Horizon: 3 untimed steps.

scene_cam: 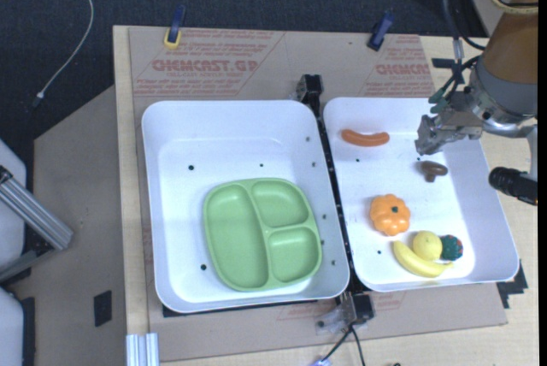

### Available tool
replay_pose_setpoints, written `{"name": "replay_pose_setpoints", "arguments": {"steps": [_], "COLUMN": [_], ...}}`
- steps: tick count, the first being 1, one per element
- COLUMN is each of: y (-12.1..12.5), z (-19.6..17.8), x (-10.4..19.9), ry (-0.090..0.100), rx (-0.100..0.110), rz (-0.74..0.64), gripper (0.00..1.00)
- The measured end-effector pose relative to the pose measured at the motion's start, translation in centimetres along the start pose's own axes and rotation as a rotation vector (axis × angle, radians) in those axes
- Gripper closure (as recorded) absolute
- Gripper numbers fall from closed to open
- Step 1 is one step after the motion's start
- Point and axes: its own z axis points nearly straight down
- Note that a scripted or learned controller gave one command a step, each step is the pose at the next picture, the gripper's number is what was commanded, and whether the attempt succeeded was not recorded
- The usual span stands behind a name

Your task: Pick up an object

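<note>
The right bin (483,210) holds an orange sausage (366,137) near its back, a small brown piece (434,170) to the right, an orange pumpkin (390,215) in the middle, and a yellow banana (416,261) with a yellow lemon (427,245) and a small red-green piece (451,249) at the front. My gripper (430,146) hangs over the right bin's back right part, just above the brown piece. I see nothing between its fingers.
The left bin (171,185) holds a green divided plate (261,232). Black clamps sit between the bins at the back (309,87) and front (359,306). Blue clips (380,31) pin the cardboard's far edge. The arm body (513,56) rises at the right.
</note>
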Motion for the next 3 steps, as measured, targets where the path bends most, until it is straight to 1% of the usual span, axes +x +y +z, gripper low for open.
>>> {"name": "replay_pose_setpoints", "arguments": {"steps": [1, 2, 3], "y": [1.1, 1.8, 2.4], "z": [1.5, 2.7, 3.0], "x": [5.1, 11.3, 17.8], "ry": [-0.002, 0.000, -0.001], "rx": [0.003, 0.005, 0.000], "rz": [0.007, 0.001, 0.000], "gripper": [1.00, 1.00, 1.00]}}
